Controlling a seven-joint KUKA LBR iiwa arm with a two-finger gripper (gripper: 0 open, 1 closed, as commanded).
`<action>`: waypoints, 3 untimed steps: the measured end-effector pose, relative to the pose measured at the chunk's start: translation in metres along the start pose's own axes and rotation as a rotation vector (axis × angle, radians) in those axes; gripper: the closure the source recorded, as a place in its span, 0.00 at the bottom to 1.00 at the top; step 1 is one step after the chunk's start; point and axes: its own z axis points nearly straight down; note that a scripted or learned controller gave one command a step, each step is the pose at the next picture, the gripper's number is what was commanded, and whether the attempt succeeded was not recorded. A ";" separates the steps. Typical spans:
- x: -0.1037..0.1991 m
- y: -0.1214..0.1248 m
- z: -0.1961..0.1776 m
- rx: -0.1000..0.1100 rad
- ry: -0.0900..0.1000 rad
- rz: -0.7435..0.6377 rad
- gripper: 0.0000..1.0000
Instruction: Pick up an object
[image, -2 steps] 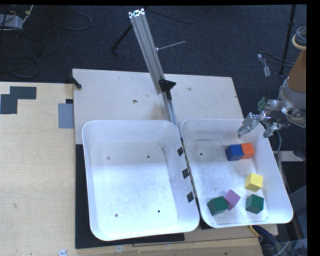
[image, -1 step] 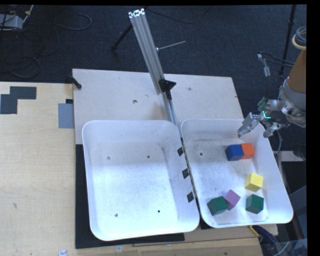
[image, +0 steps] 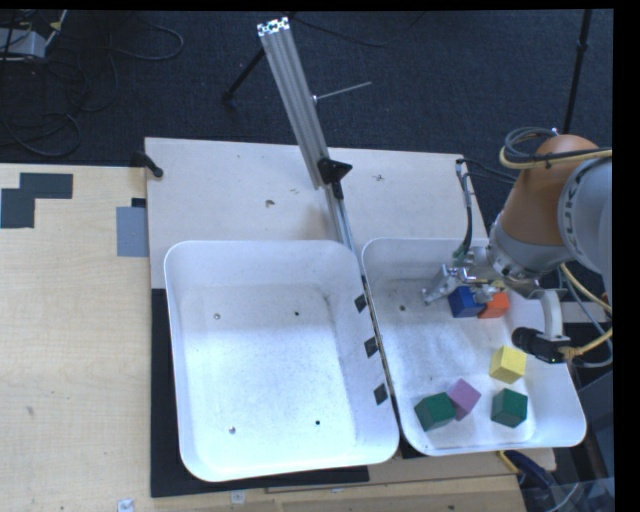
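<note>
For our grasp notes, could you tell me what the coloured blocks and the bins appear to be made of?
The yellow block and purple block look like matte painted wood or foam, showing no glare. The right bin looks like smooth white plastic with rounded moulded corners.

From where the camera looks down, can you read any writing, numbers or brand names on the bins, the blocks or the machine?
No readable text anywhere in this view.
The checkered tag atop the slanted metal rail carries a black-and-white pattern, not letters.
The blue block, orange block, yellow block, purple block and two green blocks have plain faces.
The white bins and the arm show no label.
</note>
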 end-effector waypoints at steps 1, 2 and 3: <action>0.028 0.030 0.006 -0.012 -0.001 -0.002 0.00; 0.028 0.031 0.006 -0.011 -0.002 -0.004 0.00; -0.001 0.021 0.008 -0.013 -0.010 -0.004 0.00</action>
